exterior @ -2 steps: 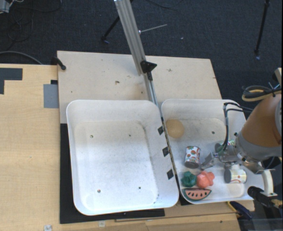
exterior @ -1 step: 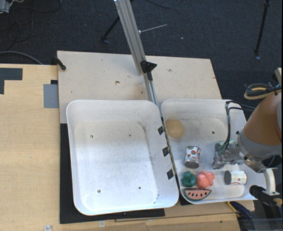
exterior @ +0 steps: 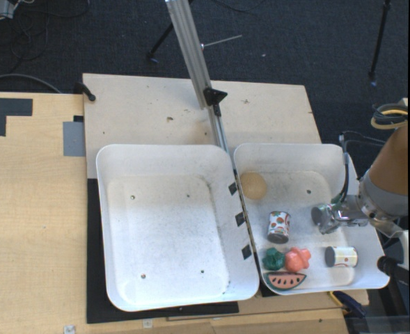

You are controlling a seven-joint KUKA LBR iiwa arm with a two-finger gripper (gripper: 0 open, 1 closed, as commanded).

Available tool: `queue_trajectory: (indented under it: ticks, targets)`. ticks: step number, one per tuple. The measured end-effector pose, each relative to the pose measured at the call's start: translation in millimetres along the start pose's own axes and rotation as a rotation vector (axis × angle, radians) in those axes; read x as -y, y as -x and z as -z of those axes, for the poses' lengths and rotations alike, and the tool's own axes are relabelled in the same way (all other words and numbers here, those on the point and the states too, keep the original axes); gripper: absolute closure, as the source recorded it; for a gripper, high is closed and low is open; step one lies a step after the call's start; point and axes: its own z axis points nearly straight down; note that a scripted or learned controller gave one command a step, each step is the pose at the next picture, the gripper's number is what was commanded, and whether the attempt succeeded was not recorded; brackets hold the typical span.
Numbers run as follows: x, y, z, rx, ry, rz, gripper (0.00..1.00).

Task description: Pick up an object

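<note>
- Setting: robotics lab, test bench for bin picking.
- Bench [exterior: 191, 110] is a plain pale board carrying two shallow white bins: left bin [exterior: 114, 169] and right bin [exterior: 295, 155], side by side, with black clips along their shared edge.
- Aluminium extrusion post [exterior: 194, 54] rises behind the bins, checkered marker at its top.
- Floor is dark carpet [exterior: 295, 40] with loose cables and tripod legs.
- Industrial arm [exterior: 389, 179] enters from the right.
- Right bin holds small toy props, e.g. a watermelon slice [exterior: 286, 281].
</note>
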Motion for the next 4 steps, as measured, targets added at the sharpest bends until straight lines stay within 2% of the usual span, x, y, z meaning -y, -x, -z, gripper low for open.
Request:
queue_trajectory:
  ticks: [1, 2, 3, 4]
  targets:
    - [-1.0, 2.2, 42.1, 0.000, 0.000, 0.004, 1.00]
    - [-2.1, 0.5, 105.2, 0.001, 0.003, 0.004, 1.00]
    - [-7.9, -44.3, 106.9, -0.003, -0.004, 0.007, 1.00]
    - [-6.1, -94.3, 91.5, -0.004, -0.006, 0.006, 1.00]
